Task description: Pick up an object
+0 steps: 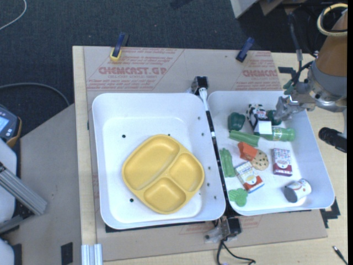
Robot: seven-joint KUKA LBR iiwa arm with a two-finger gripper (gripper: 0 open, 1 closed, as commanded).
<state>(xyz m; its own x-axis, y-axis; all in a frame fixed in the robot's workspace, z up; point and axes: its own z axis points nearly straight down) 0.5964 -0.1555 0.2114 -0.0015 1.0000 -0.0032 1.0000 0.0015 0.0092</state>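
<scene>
Two shallow white bins sit side by side on the bench. The left bin (105, 120) carries one yellow three-compartment tray (162, 173), lying flat near the middle of the bin.

The right bin (320, 164) carries a loose cluster of about ten small objects. Counted along the bin: one dark green pepper-like piece (237, 120) near the far left; one black-and-white toy cow (256, 114) just beside it; one green bottle with a white label (269, 133) lying on its side; one orange piece (247, 149); one round cookie (260, 160); one red-and-white carton (282, 161); one smaller red-and-white packet (249, 178); one long green pod (226, 162) by the bin's left wall; one light green leafy piece (238, 196) at the near left corner; one grey-and-white cup-like piece (297, 190) toward the near right corner.

The arm's gripper (285, 108) hangs over the far part of the right bin, just beside the bottle and cow. Whether the jaws are wide or narrow cannot be told.
</scene>
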